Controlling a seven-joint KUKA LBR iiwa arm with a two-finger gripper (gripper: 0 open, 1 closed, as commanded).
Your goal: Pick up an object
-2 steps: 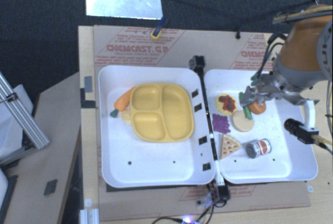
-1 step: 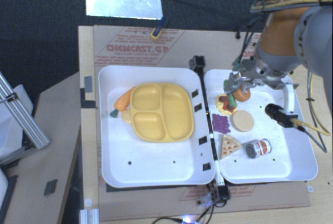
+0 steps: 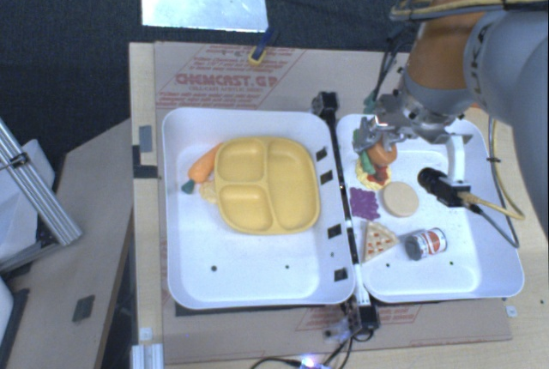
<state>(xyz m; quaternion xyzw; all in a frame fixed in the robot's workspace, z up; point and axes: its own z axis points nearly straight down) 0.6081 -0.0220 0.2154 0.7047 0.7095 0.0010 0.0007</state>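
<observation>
My gripper (image 3: pixel 374 141) hangs low over the back left part of the right bin (image 3: pixel 493 269). Directly under and touching it is a small heap of toy food: an orange, red and green piece (image 3: pixel 382 157) on top of a yellow and red piece (image 3: pixel 373 179). Whether the gripper has hold of either piece is hidden by its own body. In front of the heap lie a purple bunch of grapes (image 3: pixel 364 204), a round tan cookie (image 3: pixel 400 200), a pizza slice (image 3: pixel 376 239) and a small red-labelled can (image 3: pixel 426 243) on its side.
The left bin (image 3: pixel 176 213) holds a yellow divided plate (image 3: pixel 266 184) and an orange carrot (image 3: pixel 203 163) at the plate's left edge. A black-clipped divider (image 3: pixel 339 187) runs between the bins. The arm's grey body crosses above the right bin's back right.
</observation>
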